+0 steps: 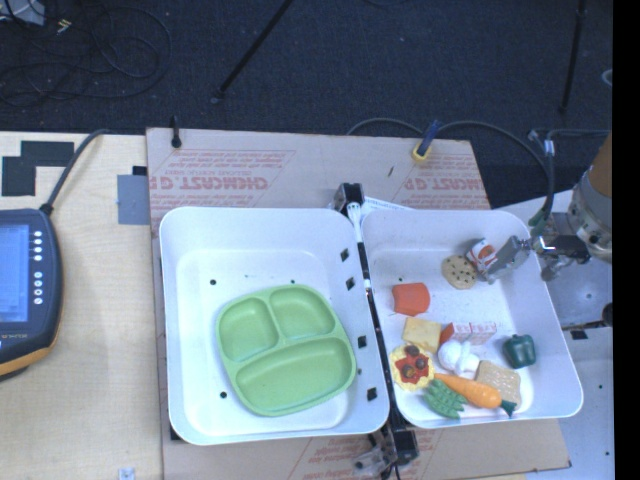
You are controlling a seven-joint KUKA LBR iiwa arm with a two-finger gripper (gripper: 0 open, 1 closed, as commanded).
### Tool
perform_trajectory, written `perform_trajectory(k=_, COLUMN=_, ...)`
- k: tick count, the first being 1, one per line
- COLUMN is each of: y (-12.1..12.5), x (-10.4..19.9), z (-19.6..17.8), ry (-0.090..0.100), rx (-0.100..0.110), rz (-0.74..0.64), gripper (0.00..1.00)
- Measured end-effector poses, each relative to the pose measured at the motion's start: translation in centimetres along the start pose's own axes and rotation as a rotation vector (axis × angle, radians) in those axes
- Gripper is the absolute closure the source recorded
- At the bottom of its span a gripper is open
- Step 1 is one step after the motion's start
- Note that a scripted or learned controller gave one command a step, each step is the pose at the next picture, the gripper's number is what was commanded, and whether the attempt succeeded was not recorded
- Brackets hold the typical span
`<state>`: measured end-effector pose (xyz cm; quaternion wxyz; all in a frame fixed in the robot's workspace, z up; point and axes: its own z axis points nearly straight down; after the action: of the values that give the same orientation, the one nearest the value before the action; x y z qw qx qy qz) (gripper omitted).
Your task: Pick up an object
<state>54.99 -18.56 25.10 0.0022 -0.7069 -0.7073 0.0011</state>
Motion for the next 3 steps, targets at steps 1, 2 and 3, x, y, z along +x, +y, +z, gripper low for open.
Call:
perform_trajectory(k=1, y=9.6, x=4.6, z=10.1, ry=0.002, rx=0.002, rz=-0.006, gripper=0.0)
perform_trajectory(k=2, y=6.1, x=8.6, z=16.5, ry=-0.001, rx=-0.002, rz=0.0, gripper=0.0)
perform_trajectory(k=3, y=4.4, x=10.4, z=16.4, ry=-0.001, rx=-0.002, rz=-0.001, gripper=0.0)
